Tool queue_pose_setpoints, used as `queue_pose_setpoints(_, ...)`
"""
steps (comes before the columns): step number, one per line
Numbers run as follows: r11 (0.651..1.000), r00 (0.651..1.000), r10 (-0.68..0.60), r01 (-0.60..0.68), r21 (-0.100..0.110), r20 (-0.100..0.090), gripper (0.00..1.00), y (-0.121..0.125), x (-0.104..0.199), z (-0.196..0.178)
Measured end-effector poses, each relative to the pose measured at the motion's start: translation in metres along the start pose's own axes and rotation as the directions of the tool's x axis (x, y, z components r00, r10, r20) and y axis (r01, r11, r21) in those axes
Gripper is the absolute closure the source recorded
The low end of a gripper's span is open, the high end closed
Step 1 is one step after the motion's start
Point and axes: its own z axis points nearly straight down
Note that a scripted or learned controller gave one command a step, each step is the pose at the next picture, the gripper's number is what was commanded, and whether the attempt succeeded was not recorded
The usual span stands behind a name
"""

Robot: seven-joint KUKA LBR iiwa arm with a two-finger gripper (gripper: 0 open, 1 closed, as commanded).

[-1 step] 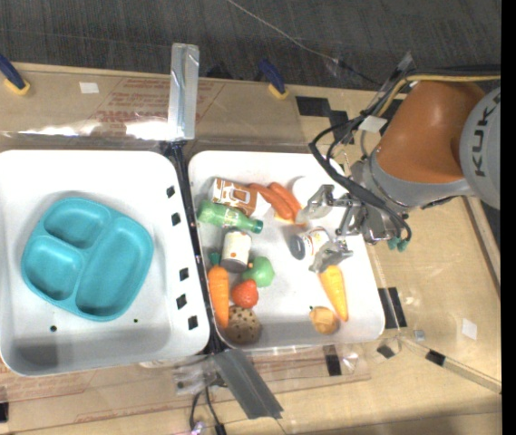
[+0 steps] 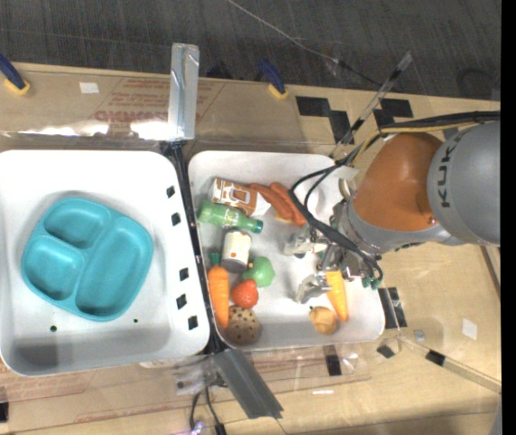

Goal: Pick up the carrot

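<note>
Gripper [image 2: 306, 265] low over the right white bin [image 2: 280, 165], near that bin's arm-side wall. Two shiny metal fingers [image 2: 311, 287] spread apart, wide-ish gap, nothing visibly pinched between them, just bare white bin floor in there.

Carrot [image 2: 336, 296] lying right beside the nearer finger, on the arm side of it: smooth plastic-looking cone, orange fading to yellow, a little green at the fat end. Touching the finger or just next to it? Can't tell from this angle. Definitely not between the fingers though.

Just past the carrot tip, toward the bin's front wall, a tan lumpy potato-ish thing [image 2: 323, 319].

On the far side of the gripper from the arm, a whole pile:
- another orange tapered piece [image 2: 218, 290], matte, also pretty carrot-like tbh
- glossy red tomato [image 2: 245, 294] and a round green fruit [image 2: 262, 270]
- brown disc with a dimpled grid texture [image 2: 244, 327]
- stubby white cylinder with a brown top [image 2: 236, 247]
- green bottle [image 2: 226, 216] on its side
- small printed carton [image 2: 230, 193]
- two reddish-orange sausage shapes [image 2: 280, 202], toward the bin's back wall

Way beyond all that, in the left white bin [image 2: 4, 175], a teal divided plate [image 2: 88, 256] with three rounded compartments, smooth and shiny.
</note>
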Motion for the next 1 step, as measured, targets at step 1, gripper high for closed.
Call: queue_pose_setpoints(1,0.999,0.999,0.052,-0.052,-0.002,-0.004,0.00,0.0092,0.0495,0.0011)
